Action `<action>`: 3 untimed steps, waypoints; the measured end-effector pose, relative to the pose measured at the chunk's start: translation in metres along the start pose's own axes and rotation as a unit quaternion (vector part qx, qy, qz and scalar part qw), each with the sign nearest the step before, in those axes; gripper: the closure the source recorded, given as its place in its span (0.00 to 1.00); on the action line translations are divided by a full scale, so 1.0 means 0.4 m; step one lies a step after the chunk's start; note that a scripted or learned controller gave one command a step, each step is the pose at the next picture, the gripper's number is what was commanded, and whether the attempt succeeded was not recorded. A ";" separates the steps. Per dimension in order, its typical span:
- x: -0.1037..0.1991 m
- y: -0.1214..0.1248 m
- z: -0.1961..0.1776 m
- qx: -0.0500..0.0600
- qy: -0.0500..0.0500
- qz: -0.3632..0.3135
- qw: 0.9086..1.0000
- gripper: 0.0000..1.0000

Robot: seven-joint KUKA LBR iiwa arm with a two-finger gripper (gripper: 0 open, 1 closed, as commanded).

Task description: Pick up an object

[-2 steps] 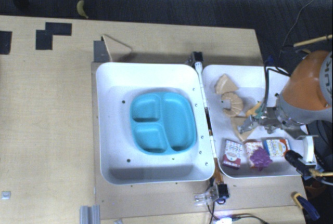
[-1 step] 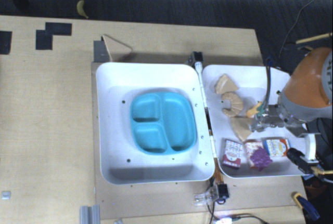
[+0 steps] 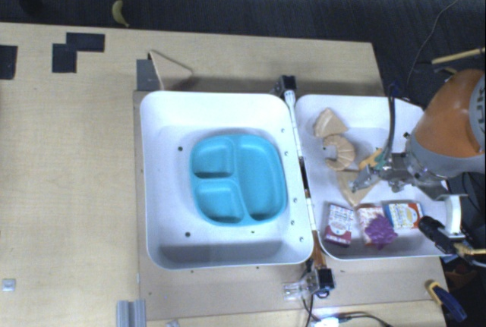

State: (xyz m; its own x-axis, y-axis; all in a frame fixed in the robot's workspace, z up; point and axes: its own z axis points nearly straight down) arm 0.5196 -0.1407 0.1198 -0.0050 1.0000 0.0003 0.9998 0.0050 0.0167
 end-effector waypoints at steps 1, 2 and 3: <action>0.075 -0.072 0.080 0.003 -0.002 0.002 1.000 0.00; 0.074 -0.066 0.051 0.000 -0.002 0.002 1.000 1.00; 0.256 0.104 -0.204 0.005 0.001 -0.001 1.000 1.00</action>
State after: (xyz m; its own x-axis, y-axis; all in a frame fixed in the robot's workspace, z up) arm 0.5592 -0.0382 0.2020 -0.0067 1.0000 0.0017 1.0000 0.0067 0.0057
